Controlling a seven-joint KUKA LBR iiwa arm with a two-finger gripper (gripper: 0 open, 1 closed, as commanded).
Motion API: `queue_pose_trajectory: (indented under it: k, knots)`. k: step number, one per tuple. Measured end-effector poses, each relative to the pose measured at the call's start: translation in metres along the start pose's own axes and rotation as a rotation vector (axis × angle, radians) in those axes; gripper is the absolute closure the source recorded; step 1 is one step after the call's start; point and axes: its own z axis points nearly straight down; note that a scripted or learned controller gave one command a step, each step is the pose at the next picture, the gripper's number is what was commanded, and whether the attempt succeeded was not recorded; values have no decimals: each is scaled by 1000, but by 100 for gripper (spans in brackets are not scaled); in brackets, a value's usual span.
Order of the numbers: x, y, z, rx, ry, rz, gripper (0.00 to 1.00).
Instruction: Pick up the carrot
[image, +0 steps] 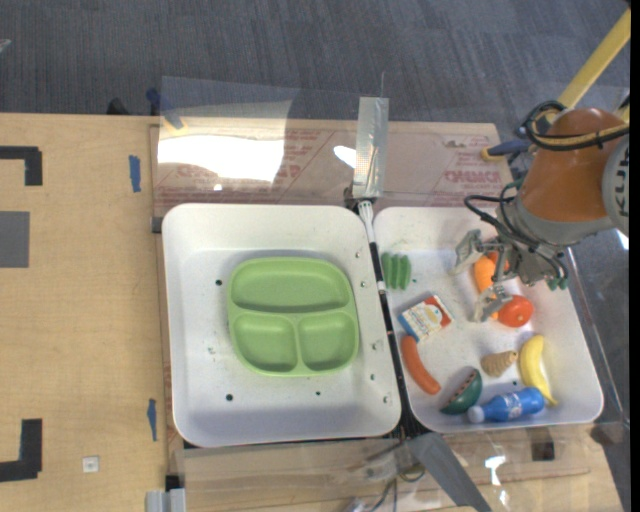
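Arm (572, 165) reaching from right, wrist down over right bin (585, 395); claw (497, 278) spread, seemingly straddling carrot (485, 272).

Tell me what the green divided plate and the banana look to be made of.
Green divided plate: likely moulded plastic, matte, with one even colour and soft rounded compartment edges. Banana: probably toy plastic, smooth, with uniform bright yellow and a faint sheen; the material is not certain from this view.

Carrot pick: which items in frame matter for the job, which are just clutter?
Job:
carrot, in the right bin
gripper, around the carrot

Clutter:
green divided plate in the left bin
tomato
banana
blue bottle
small carton
sausage
green beans
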Motion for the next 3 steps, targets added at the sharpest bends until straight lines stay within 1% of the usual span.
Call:
queue_pose_trajectory:
  k: [1,2,3]
  knots:
    - [-5,1,-15,5,-14,-3,100]
    - [65,22,-3,-1,0,-186,100]
    - [40,61,-130,-1,-3,99,100]
